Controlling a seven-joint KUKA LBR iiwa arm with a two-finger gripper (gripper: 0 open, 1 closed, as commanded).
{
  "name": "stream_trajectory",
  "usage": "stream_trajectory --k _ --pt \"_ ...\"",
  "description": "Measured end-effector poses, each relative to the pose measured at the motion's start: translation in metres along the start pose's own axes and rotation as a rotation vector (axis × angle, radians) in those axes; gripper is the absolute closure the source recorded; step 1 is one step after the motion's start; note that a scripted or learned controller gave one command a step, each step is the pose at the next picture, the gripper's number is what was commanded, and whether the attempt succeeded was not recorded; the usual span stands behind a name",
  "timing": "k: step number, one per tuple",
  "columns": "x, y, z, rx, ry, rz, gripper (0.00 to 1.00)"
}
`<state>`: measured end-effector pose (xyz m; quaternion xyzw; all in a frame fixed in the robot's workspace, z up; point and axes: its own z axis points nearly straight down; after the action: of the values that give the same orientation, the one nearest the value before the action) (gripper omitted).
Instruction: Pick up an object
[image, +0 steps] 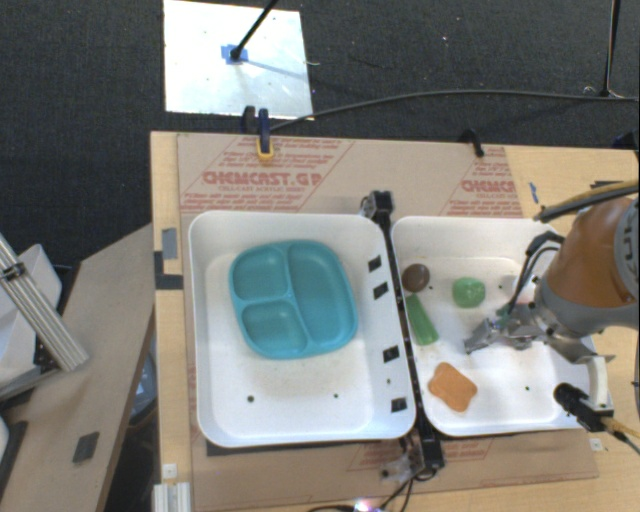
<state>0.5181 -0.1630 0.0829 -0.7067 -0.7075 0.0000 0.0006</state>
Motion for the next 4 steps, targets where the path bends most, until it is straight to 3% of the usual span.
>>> stream_trajectory --k 1,3,4 --pt "0.000 0.001 -0.012 -0.004 -0.001 0.000 1.00" --pt "-0.005 0.005 -0.120 -0.007 -0.003 -0.002 1.00" --pt "-0.005 0.007 -0.138 -0.006 -0.002 -0.003 1.00"
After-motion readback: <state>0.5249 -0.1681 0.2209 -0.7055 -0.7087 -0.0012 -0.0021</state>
